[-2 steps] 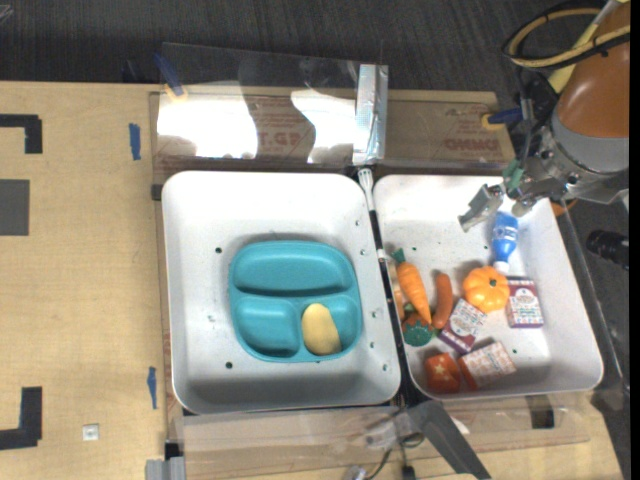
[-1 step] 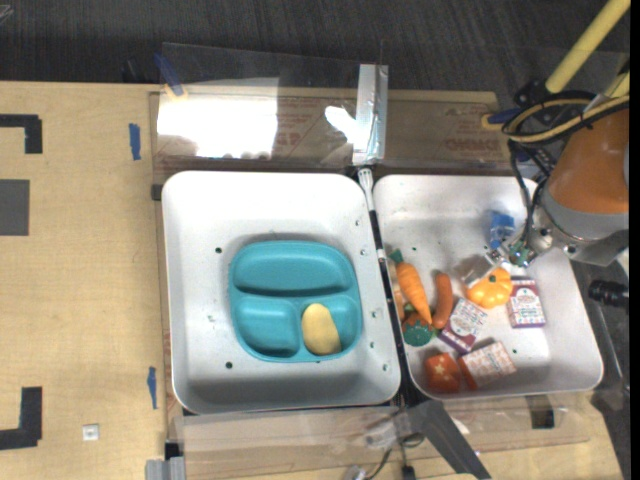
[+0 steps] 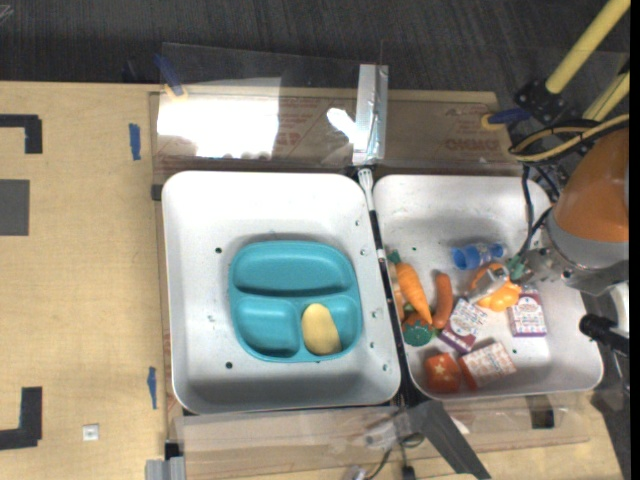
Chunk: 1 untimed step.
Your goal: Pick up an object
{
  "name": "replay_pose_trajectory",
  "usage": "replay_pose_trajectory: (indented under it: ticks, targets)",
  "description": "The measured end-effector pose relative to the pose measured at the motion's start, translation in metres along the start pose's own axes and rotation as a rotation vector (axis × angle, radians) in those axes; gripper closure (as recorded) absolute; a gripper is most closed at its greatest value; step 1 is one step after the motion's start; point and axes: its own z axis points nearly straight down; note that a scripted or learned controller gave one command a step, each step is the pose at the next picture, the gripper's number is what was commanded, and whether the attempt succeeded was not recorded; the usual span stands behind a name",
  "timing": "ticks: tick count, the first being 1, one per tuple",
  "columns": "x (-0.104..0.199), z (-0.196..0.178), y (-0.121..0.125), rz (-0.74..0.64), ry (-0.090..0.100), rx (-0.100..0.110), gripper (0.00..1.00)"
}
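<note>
The right bin holds a pile of small items: two carrots, a red tomato, a blue bottle, an orange piece and several white snack packets. My gripper hangs over this bin's right side, just right of the blue bottle and above the orange piece. The arm's grey wrist and orange band hide much of it. Nothing is visibly lifted off the pile.
The left bin carries a teal divided tray with a yellow lemon-like fruit in its lower right compartment. A clear plastic divider stands behind the bins. Yellow rods and cables sit at the back right.
</note>
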Motion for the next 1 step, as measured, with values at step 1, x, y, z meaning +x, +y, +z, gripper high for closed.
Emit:
replay_pose_trajectory:
  ticks: [1]
  targets:
    - [0.0181, -0.0100, -0.0203, 0.234, 0.004, 0.006, 0.00]
